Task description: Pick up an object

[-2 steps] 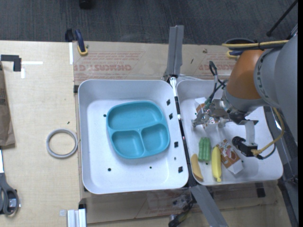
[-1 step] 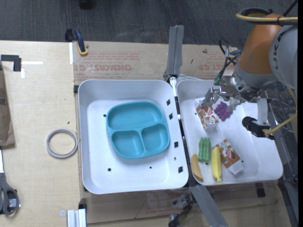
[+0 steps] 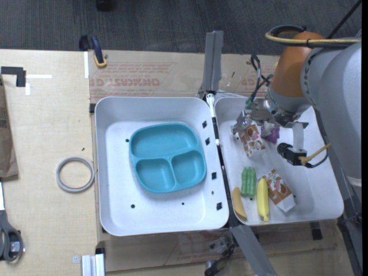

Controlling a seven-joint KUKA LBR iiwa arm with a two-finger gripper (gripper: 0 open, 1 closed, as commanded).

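Note:
My gripper (image 3: 248, 119) hangs low over the far part of the right bin (image 3: 322, 171). Its tip is right above a brown and white snack packet (image 3: 252, 141); I cannot tell whether they touch. A small purple object (image 3: 271, 133) lies just right of the packet. Toward the bin's front lie a green object (image 3: 248, 181), a yellow banana (image 3: 263, 198), an orange-yellow piece (image 3: 239, 204) and a second snack packet (image 3: 280, 190).
The left bin (image 3: 115, 171) holds a blue divided plate (image 3: 168, 157). A grey ring (image 3: 75, 173) lies on the bench left of the bins. The arm's grey body and orange band (image 3: 293, 68) cover the right bin's far right corner.

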